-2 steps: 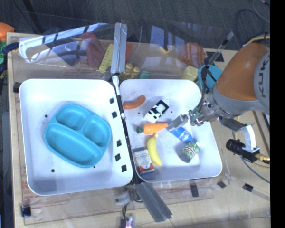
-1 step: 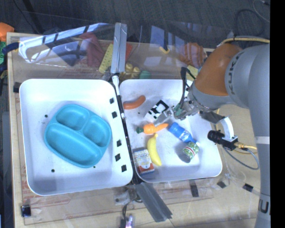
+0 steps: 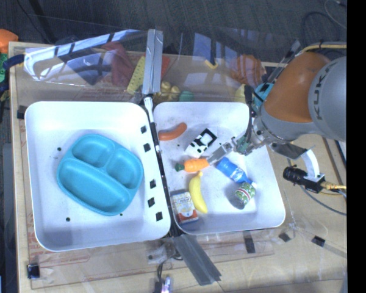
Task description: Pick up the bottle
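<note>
The bottle [image 3: 233, 170] is blue with a white label and lies on its side in the right bin [image 3: 265, 188], pointing up-left toward an orange carrot [image 3: 196, 164]. My gripper [image 3: 221, 154] reaches in from the right, low over the bin, its tip just above the bottle's upper end and beside the carrot. The view does not show the bottle held.
In the right bin also lie a sausage [image 3: 172, 131], a black-and-white tagged block [image 3: 201, 141], a banana [image 3: 198, 193], a green can [image 3: 243, 195] and a small carton [image 3: 185, 206]. A blue divided plate [image 3: 100, 173] sits in the left bin [image 3: 39, 218].
</note>
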